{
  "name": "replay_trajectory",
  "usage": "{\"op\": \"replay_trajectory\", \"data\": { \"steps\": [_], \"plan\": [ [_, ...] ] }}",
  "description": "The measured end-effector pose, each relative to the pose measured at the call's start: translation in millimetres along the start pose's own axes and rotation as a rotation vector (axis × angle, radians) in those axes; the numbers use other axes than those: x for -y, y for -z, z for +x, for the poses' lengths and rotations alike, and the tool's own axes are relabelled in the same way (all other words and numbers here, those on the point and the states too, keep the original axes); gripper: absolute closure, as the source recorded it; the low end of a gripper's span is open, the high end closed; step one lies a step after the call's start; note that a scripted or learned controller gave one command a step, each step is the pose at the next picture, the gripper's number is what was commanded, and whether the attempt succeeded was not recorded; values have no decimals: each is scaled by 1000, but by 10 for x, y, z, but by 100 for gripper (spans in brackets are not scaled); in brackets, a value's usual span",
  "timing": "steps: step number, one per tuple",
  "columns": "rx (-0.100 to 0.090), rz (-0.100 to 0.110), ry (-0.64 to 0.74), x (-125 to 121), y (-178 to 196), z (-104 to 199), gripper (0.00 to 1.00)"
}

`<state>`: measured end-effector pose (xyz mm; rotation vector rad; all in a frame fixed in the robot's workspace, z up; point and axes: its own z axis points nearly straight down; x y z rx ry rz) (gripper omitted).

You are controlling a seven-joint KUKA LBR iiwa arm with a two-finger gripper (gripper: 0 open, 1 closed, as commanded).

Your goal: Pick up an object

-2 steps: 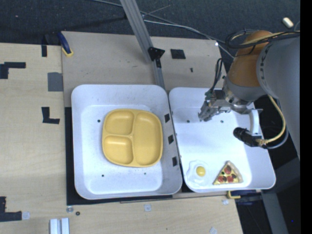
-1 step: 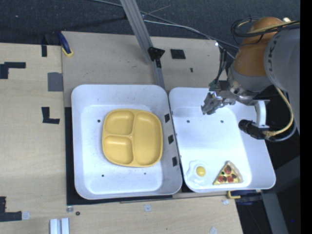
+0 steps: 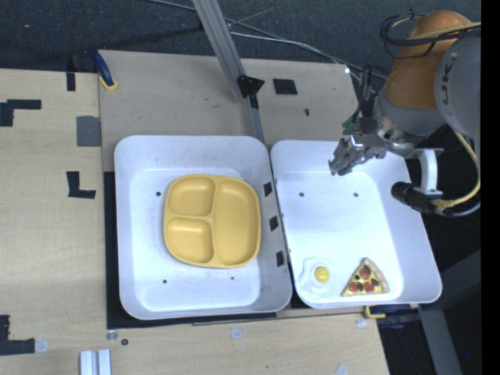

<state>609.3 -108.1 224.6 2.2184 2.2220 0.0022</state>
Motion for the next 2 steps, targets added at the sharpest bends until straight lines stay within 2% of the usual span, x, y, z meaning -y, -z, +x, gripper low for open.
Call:
{"op": "replay_trajectory", "data": {
  "steps": [2],
  "plan": [
    [-1,6,4,333,-103,1108,100]
  ]
}}
